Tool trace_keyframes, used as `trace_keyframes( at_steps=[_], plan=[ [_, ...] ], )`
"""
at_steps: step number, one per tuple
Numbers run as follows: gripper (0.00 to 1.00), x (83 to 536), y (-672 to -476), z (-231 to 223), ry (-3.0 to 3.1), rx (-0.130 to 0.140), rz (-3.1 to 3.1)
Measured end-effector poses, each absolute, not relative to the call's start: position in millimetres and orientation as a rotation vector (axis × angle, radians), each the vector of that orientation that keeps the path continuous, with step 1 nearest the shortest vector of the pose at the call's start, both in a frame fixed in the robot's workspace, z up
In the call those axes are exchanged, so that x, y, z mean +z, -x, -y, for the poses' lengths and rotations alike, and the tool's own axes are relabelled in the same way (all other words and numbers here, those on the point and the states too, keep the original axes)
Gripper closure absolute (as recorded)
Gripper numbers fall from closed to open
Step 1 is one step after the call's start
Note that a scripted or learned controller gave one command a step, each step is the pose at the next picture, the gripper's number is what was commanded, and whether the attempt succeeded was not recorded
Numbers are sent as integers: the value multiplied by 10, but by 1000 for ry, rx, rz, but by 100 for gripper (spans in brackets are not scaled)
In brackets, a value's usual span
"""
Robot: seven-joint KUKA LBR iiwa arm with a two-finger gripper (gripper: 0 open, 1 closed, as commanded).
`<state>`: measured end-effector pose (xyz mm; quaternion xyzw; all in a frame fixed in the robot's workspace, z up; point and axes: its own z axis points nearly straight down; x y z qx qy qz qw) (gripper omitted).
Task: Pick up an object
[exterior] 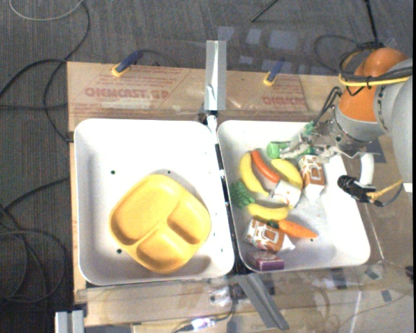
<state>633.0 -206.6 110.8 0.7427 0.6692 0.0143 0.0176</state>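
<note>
Two bins sit here; the toy food is piled in the right bin. Our gripper hangs at its upper right. We should drop slowly on one piece.

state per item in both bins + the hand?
yellow divided plate: alone in left bin, lying flat, open side up
bananas: right bin, loose in the pile
carrot: right bin, lying flat near the front
brown-and-white carton: right bin, tipped beside the carrot
purple block: at right bin's front wall
hand: over right bin's far corner, above the pile; grip unclear
</note>
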Motion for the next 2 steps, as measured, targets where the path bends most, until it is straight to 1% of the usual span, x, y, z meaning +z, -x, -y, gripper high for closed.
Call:
trace_keyframes(
  at_steps=[1,2],
  plan=[
    [0,1106,-6402,2100,-2298,34,-2116],
    [100,1253,-6425,2146,-2279,31,-2105]
  ],
)
